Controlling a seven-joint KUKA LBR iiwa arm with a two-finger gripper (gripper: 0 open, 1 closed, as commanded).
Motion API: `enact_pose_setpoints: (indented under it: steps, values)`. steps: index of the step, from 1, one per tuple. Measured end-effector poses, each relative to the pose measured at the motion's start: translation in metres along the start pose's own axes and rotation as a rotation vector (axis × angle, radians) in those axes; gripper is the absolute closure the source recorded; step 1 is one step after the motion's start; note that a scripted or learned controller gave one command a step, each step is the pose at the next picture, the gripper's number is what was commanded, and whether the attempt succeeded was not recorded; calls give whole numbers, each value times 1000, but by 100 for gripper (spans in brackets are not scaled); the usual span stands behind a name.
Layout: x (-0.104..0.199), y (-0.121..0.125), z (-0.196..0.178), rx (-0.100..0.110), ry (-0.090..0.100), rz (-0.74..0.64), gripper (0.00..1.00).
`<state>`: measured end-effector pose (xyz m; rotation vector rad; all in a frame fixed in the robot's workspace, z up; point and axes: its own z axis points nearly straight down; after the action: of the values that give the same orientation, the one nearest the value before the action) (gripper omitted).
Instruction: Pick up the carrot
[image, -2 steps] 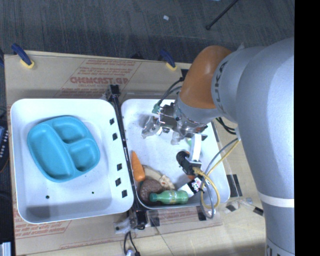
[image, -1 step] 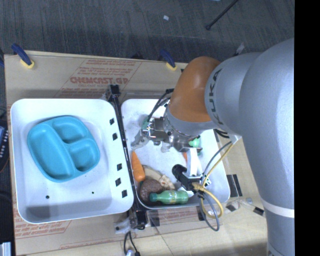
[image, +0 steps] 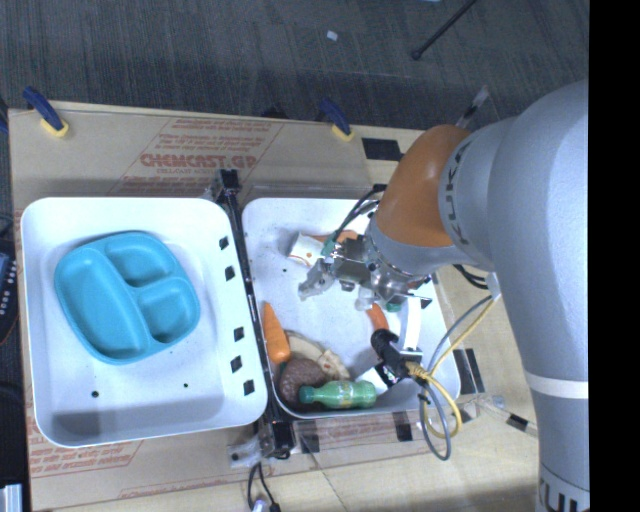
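Overhead view of the bench (image: 100, 170), with two white bins side by side. The arm (image: 520, 230) reached in from the right, and its claw (image: 335, 275) hung above the middle of the right bin (image: 262, 225). How wide the claw stood, and whether it had hold of anything, could not be told from this angle; no carrot showed in it. The carrot (image: 275, 333) lay on the floor of the same bin, below and to the left of the claw in the picture, close against the bin's left wall and near the claw but apart from it. Its lower end touched or nearly touched a pale object (image: 318, 356), beyond which sat a brown lump (image: 298, 380) and a green bottle (image: 340, 395). A second small orange piece (image: 377, 316) lay just below and right of the claw. A sound approach would probably set the claw across the carrot's narrow width, descend at its upper half away from the clutter, and allow for the nearby wall. The blue divided plate (image: 125, 295) occupied the left bin (image: 60, 420), well apart from the claw.
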<state>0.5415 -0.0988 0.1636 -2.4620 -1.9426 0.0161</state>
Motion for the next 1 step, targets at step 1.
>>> enact_pose_setpoints:
  steps: [1]
  values:
    - [9,-6,73,3,5,43,0]
